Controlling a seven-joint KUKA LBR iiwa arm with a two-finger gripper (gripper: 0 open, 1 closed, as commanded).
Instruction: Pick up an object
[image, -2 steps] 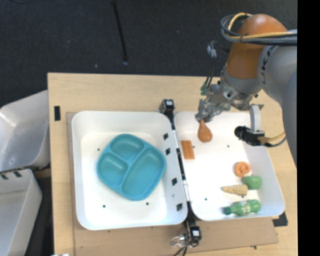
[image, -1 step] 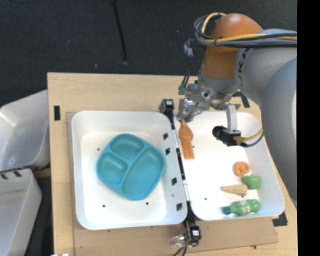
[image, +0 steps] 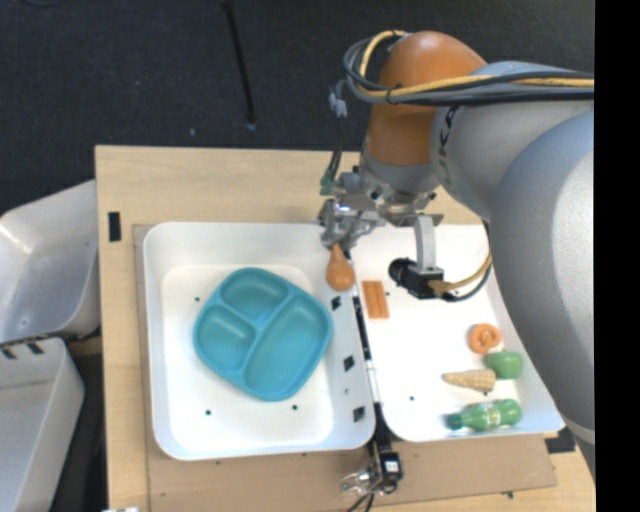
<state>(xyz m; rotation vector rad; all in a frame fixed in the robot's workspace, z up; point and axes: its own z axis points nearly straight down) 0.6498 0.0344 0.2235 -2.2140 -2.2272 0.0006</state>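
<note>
Nearest you, at the front edge of the pale wooden surface (image: 120, 480), a small metal clip-like fitting (image: 365, 478) sits below the seam between the bins, well below the claw. To the claw's lower left, the left white shallow bin (image: 160, 400) holds a teal plastic divided plate (image: 262, 332), lying flat. The claw (image: 340, 240) hangs over the top of the seam; a small orange-brown pear-shaped object (image: 340, 271) sits directly beneath its tips, touching them, but you cannot tell whether the fingers are apart, together or clamped on it. Just to the claw's lower right, in the right white shallow bin (image: 420, 400), lies a flat orange rectangular block (image: 374, 299). Further right and lower sit a round orange piece (image: 485, 337), a green pepper-shaped toy (image: 506, 364), a beige cone (image: 470, 379) and a green plastic bottle (image: 485, 415).
</note>
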